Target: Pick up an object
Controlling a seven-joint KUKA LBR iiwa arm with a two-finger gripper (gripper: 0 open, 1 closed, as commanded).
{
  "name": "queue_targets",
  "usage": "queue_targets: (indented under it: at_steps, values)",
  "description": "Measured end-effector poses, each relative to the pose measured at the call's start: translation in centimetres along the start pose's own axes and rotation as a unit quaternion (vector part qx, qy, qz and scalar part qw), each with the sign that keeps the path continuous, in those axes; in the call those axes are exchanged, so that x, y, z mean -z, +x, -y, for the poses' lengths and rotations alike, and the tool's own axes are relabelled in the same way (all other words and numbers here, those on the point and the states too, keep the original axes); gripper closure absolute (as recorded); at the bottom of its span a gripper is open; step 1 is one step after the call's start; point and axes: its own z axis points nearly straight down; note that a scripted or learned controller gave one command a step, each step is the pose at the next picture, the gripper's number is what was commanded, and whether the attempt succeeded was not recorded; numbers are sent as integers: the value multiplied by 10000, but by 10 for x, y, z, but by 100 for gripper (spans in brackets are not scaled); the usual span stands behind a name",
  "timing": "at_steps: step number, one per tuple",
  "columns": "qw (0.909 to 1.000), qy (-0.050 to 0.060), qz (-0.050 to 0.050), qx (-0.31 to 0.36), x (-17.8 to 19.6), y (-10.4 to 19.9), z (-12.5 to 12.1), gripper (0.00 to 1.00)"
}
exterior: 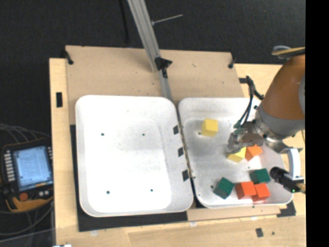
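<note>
The arm (285,99) reaches in from the right over the right bin (205,109), its gripper (239,142) lowered onto a pale yellow block (237,156) that touches an orange block (253,151). Whether the gripper is spread or pressed together I cannot tell (the wrist hides it). A yellow cube (209,127) sits apart toward the back, while two green blocks (224,188) (260,175) and a red-orange pair (253,190) crowd the front; the left bin (87,112) adjoins on the tabletop (59,138).
</note>
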Motion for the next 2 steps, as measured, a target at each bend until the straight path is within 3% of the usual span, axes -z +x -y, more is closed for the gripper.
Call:
queue_targets:
  at_steps: [1,2]
  values:
    - [10000,-15,-5,7,44,1,-1,100]
    - [10000,13,-11,22,39,61,-18,100]
